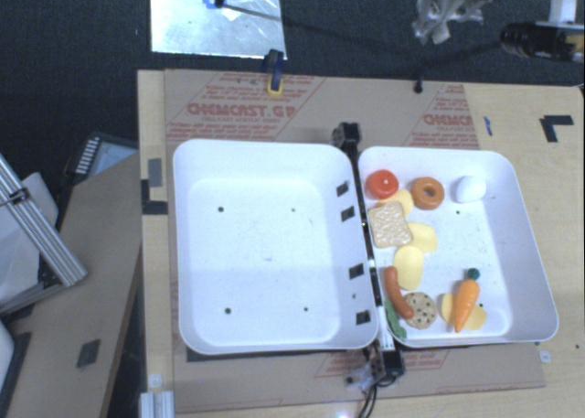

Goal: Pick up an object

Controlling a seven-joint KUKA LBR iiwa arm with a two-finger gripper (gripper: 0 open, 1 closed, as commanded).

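The right bin [523,251] holds several toy foods. At its back lie a red tomato [382,184], a brown donut [427,192] and a white egg [470,188]. A square cracker [389,223] lies below the tomato, with yellow pieces [411,265] beside it. Along the front are a red sausage [396,290], a speckled cookie [420,309] and an orange carrot [466,302]. My gripper [437,25] hangs high beyond the bench's far edge, well behind the right bin and away from every item.
The left bin [265,251] sits beside the right one, joined by black clips [352,215]. A shiny metal sheet [218,5] lies on the floor at the back left. A yellow clamp [274,85] grips the bench's far edge. A metal frame [37,233] stands at the left.
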